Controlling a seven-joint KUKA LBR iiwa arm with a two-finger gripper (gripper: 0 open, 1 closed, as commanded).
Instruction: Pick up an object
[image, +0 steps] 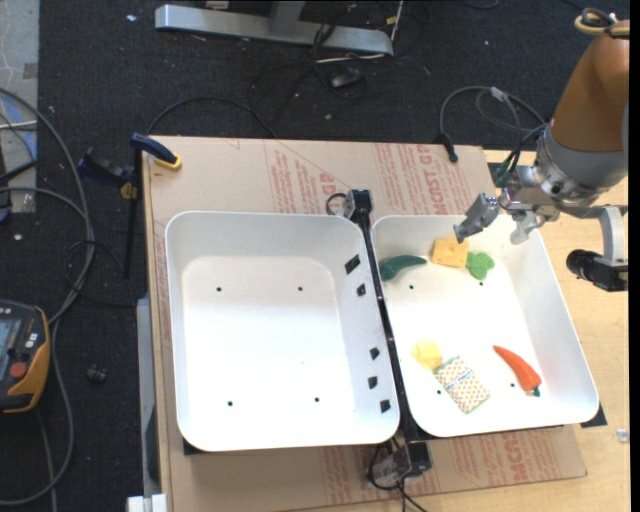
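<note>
You are looking down at 2 shallow white bins sitting side by side on a cardboard-covered surface (300, 165). The left bin (200, 240) is lying next to the right bin (560, 310), with a dark divider strip (378, 300) running between them.

The arm (595, 95) is reaching in from the right, its orange band showing above the grey wrist. The end effector (498, 222) is hovering over the right bin's far edge with its 2 fingers spread apart — released, with nothing sitting between them. One finger (476, 217) is pointing down toward the yellow wedge-shaped piece (449, 253), ending just above it in this slanted view; whether it is touching the piece you cannot tell.

All the objects you could pick are lying in the right bin:
- The yellow wedge is resting near the far wall, touching or nearly touching a small light green object (481, 264) on its right.
- A dark green curved object (400, 265) is lying to the wedge's left, close to the divider.
- A small yellow object (427, 353) is sitting toward the near side, just beside a patterned rectangular packet (461, 384) that is lying at a slant.
- An orange carrot-shaped toy (518, 368) is lying to the right of the packet, apart from it.

A blue and yellow clamp (155, 151) is gripping the surface's far left corner.
</note>
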